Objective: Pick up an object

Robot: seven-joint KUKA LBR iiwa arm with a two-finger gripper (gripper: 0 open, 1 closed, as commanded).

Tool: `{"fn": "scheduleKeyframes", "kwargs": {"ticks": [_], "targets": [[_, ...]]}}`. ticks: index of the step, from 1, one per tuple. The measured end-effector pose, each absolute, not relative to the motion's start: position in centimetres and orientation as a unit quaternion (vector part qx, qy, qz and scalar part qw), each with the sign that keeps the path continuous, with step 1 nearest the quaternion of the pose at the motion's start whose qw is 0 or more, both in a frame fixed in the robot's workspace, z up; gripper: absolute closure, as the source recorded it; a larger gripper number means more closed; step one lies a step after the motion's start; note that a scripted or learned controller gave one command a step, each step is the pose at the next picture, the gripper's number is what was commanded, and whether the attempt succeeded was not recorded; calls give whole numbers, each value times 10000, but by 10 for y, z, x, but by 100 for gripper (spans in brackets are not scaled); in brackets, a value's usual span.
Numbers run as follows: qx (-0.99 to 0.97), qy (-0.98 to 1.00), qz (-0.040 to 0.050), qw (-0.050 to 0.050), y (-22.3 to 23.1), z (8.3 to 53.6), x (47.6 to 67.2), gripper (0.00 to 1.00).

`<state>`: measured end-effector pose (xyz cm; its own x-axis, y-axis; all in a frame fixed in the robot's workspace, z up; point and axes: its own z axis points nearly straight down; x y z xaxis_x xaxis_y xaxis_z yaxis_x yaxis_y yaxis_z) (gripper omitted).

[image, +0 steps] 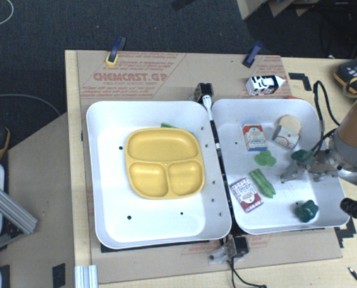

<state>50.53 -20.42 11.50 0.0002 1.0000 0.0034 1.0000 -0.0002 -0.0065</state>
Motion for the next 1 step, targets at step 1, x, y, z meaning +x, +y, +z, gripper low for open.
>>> {"fn": "scheduleKeyframes", "kwargs": {"ticks": [1], "targets": [[-7071, -7071, 8, 28, -203, 83, 505, 0]]}}
